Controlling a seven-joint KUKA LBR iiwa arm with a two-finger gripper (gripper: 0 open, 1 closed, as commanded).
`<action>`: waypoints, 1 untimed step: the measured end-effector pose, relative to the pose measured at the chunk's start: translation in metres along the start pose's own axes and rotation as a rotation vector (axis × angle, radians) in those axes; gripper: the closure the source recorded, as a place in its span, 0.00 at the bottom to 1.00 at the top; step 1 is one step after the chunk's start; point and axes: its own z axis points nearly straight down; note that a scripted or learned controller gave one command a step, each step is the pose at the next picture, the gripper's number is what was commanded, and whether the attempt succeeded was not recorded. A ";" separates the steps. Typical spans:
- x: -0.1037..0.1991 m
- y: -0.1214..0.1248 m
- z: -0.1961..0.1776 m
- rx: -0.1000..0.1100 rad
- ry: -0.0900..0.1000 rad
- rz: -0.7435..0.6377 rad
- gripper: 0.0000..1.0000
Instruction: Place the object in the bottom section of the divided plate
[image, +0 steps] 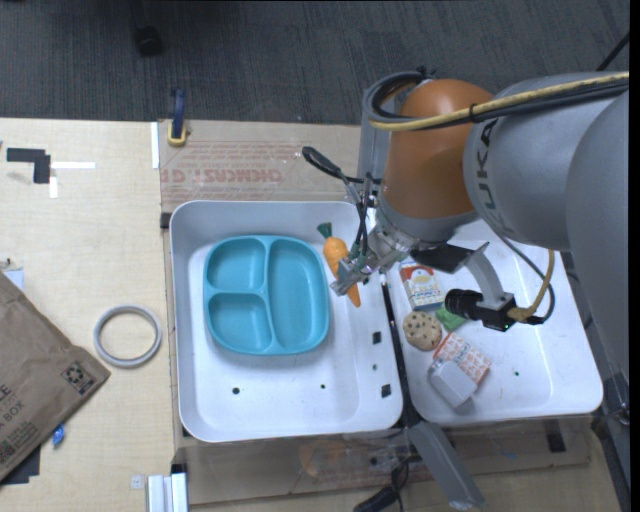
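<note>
Grey arm (560, 160) came in from the right, big in frame, orange band (435, 150) above the wrist. Wrist pointed down and left. Gripper (350, 275) sat low at the arm's left end, fingers angled down-left. Finger gap too small and blurred to judge. Yellow cable (520, 100) ran along the top of the arm.

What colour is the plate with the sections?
The plate is light blue, seen clearly in the camera view.

Camera: hanging above my bench, looking down at a slant.
Range: taking in both bins (290, 425) around my pincer (352, 272).
Arm: entering from the right.
</note>
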 end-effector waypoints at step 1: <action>0.000 0.000 0.000 0.000 0.000 0.001 0.00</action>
